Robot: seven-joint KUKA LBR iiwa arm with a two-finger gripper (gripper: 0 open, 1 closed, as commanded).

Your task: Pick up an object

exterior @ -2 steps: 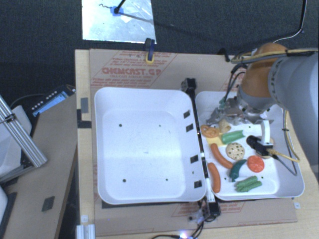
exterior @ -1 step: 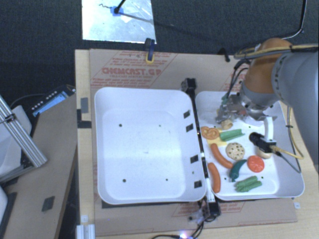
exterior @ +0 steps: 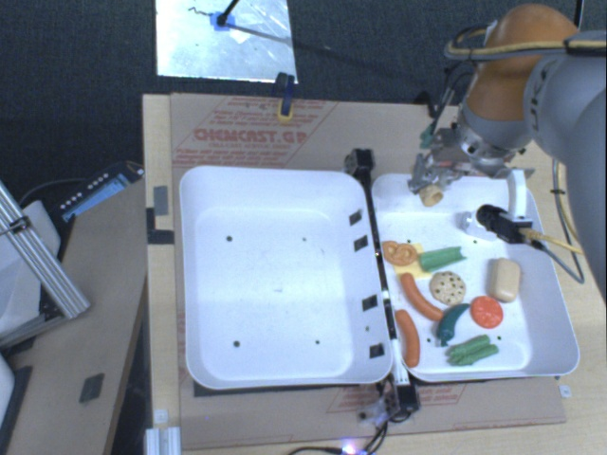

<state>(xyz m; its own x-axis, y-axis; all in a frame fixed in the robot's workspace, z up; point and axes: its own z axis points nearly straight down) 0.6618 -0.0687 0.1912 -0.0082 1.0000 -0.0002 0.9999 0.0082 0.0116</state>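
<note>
My gripper [exterior: 432, 186] hangs over the far left corner of the right bin [exterior: 560, 344]. A small round tan piece [exterior: 433, 195] sits between its fingertips, lifted clear of the bin floor. Toy food lies across the bin floor below it: an orange slice [exterior: 400, 252], a green pod [exterior: 441, 256], a speckled cookie [exterior: 447, 285], two orange sausages [exterior: 422, 297] [exterior: 409, 336], a tan loaf [exterior: 505, 280], a red tomato [exterior: 487, 312], a teal pepper [exterior: 452, 320] and a green bean bundle [exterior: 471, 351].
The left bin [exterior: 204, 254] lies beside the right one, with a black hinge strip [exterior: 375, 254] between them. A white and black fitting [exterior: 493, 221] with a cable sticks out under the arm. Foil sheet [exterior: 223, 27] lies at the back.
</note>
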